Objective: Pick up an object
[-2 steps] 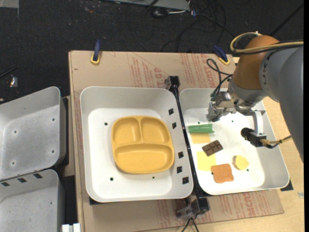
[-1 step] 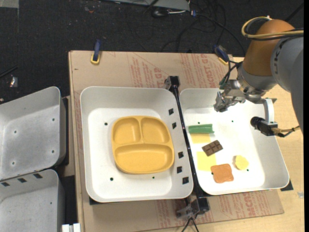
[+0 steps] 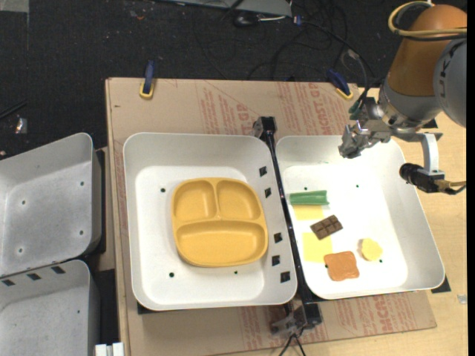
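Note:
The right bin (image 3: 386, 176) holds several small items: a green bar (image 3: 308, 197), a brown chocolate piece (image 3: 326, 227), a yellow flat slab (image 3: 315, 237) under it, an orange square piece (image 3: 342, 265) and a small yellow round piece (image 3: 370, 250). My gripper (image 3: 350, 148) hangs over the bin's back edge, well above and behind the items, pointing down. Nothing shows between its fingers.
The left bin (image 3: 148, 169) carries a yellow divided tray (image 3: 220, 222). A black divider with clips (image 3: 276, 206) runs between the bins. Grey metal trays (image 3: 44, 199) lie at the far left. Cables cross the dark floor behind the bench.

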`<state>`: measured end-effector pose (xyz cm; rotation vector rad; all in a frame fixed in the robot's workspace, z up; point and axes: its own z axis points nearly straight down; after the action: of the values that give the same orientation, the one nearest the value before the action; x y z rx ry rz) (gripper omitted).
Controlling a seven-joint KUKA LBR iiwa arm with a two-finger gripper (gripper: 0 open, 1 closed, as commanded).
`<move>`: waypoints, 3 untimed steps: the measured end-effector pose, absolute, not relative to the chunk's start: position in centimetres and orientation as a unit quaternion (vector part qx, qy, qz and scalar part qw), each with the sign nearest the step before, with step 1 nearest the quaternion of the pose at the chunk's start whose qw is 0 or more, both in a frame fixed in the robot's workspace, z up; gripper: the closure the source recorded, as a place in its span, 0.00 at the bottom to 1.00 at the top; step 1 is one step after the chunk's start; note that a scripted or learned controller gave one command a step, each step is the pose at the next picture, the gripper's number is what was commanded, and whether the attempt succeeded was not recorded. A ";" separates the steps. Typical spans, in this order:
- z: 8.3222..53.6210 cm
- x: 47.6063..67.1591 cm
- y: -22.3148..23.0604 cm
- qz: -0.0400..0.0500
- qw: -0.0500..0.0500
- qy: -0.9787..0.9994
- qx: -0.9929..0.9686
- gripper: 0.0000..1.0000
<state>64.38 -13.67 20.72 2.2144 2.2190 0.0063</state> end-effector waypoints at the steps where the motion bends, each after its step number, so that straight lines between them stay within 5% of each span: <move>1: 20.4 64.5 -7.6 0.001 -0.001 0.710 0.704 1.00; 3: 22.2 65.0 3.4 0.002 0.000 0.710 0.704 1.00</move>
<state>64.98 3.44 22.17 2.2121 2.2305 0.0054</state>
